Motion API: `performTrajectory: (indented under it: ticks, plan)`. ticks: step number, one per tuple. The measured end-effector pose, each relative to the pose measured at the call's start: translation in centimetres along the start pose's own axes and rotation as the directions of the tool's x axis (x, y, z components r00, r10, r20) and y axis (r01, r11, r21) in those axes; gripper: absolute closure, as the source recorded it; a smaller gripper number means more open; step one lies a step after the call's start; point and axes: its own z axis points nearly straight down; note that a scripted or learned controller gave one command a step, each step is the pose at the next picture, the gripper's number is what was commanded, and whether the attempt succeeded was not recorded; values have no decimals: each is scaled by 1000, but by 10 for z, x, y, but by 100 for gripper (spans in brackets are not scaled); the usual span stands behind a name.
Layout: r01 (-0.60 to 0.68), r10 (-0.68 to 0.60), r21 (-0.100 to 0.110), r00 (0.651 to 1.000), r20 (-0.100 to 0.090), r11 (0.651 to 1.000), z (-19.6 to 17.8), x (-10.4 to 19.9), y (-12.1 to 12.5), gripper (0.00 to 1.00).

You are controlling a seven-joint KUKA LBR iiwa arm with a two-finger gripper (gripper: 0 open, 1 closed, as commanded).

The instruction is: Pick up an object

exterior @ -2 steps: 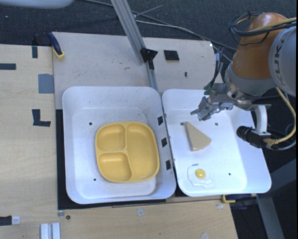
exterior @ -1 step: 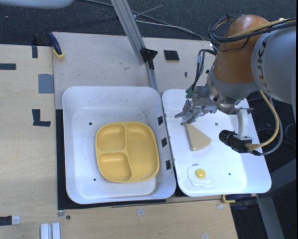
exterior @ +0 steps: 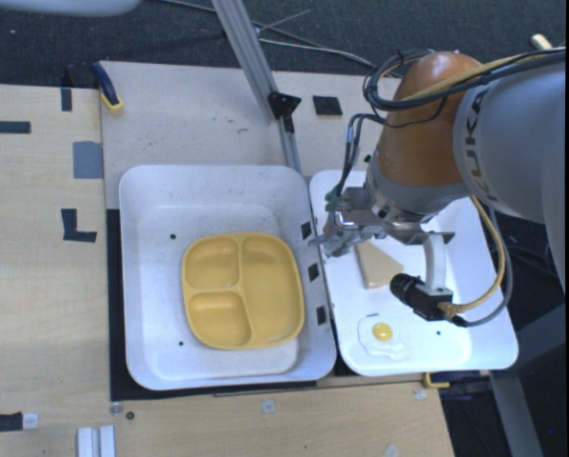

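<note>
- A grey KUKA arm (exterior: 513,131) with an orange band (exterior: 427,122) above its wrist reaches in from the right and hangs over the right white bin (exterior: 494,346) on a pale wooden counter (exterior: 37,284).
- The tool (exterior: 346,231) sits low at the right bin's left edge, just beside the wall that divides the two bins; its state cannot be told, because the wrist and cabling crowd over it.
- A tan, wedge-like piece (exterior: 378,267) lies in the right bin directly under the wrist. Its long axis runs roughly from upper left to lower right; its upper end is hidden by the arm, so its full shape and identity are hard to make out, and whether the tool touches it is unclear.
- A toy fried egg (exterior: 382,336), white with a yellow yolk, lies flat near the front of the right bin, apart from the tool.
- A black fitting (exterior: 420,298) on a yellow cable (exterior: 484,293) hangs beside the wrist, between the tan piece and the egg.
- A yellow divided plate (exterior: 243,290) with three compartments lies flat in the left white bin (exterior: 151,208), its longer side running up and down the view, two compartments at the far end and one at the near end.
- A slanted metal post (exterior: 251,55) crosses the top of the scene.
</note>
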Motion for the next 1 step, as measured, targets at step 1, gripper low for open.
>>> performTrajectory:
  ticks: [1]
  plan:
    - [1, -1, 0, 1000, 0, 1000, 18, 54, -14, 100]
